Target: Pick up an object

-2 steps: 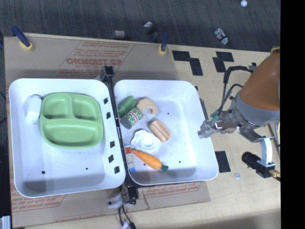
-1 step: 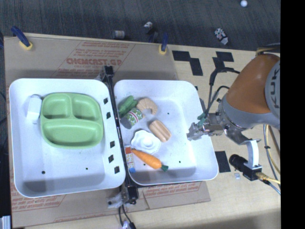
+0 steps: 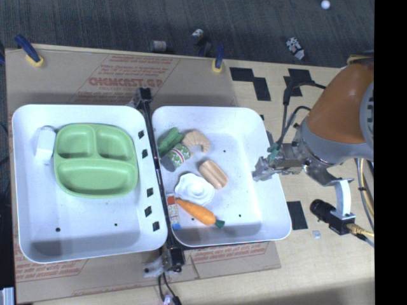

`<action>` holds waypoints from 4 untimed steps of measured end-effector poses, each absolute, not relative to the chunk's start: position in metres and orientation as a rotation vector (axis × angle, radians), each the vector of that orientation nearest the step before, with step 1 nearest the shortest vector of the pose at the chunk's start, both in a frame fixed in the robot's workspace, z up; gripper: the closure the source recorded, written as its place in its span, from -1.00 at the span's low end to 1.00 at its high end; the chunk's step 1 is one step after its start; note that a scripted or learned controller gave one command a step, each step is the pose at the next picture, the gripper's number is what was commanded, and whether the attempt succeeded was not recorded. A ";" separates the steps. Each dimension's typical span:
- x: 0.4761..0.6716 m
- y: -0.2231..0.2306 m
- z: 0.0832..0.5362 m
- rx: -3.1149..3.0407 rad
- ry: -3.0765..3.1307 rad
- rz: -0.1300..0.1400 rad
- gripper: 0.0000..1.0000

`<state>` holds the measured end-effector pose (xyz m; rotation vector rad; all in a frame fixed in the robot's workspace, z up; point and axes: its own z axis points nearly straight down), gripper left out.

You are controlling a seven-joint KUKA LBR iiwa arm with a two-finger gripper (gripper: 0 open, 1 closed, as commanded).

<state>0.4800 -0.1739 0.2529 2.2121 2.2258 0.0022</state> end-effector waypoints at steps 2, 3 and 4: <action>0.499 -0.191 0.244 2.214 2.227 0.001 1.00; 0.476 -0.211 0.219 2.215 2.230 -0.003 1.00; 0.477 -0.212 0.246 2.213 2.226 0.001 1.00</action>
